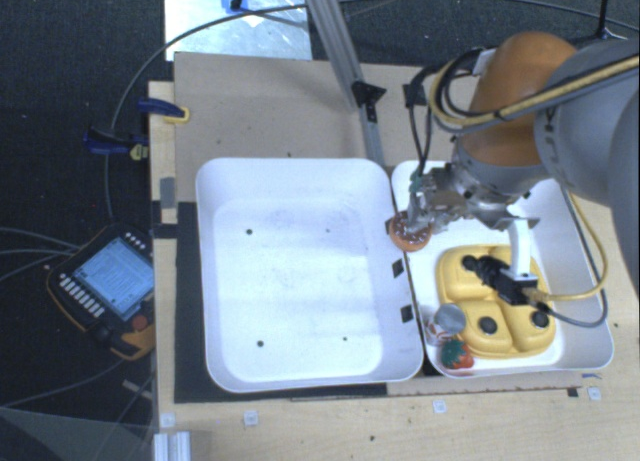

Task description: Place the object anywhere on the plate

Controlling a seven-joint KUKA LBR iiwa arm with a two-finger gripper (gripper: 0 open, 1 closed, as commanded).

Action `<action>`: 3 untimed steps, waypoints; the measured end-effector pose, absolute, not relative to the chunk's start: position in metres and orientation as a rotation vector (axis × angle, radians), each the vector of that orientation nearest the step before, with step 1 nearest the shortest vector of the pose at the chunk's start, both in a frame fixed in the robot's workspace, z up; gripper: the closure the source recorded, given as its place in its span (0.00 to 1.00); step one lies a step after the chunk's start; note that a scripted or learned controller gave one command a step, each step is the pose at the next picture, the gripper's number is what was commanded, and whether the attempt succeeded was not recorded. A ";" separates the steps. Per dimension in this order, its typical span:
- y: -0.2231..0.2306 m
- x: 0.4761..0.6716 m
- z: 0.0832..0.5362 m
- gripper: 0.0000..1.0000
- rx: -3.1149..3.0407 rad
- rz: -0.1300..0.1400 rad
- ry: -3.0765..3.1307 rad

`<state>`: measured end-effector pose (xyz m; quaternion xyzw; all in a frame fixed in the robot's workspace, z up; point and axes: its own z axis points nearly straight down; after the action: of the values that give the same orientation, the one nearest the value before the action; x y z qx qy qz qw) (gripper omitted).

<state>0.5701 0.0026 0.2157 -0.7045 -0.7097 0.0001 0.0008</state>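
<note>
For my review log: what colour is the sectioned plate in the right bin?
Yellow; the plate shows it best in the camera view, partly covered by the arm.

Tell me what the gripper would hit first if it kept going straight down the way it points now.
Most likely the small round brown object at the right bin's left rim: the gripper hangs right above it. Whether it already touches is unclear, since this slanted view hides depth. The yellow plate lies off to the side.
</note>
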 end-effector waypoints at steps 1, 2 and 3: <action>0.053 0.552 0.223 1.00 -2.210 -0.002 -2.230; 0.111 0.543 0.229 1.00 -2.210 -0.003 -2.232; 0.124 0.560 0.227 1.00 -2.213 -0.004 -2.230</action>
<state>0.5602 0.1240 0.2270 -0.7045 -0.7097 -0.0013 -0.0002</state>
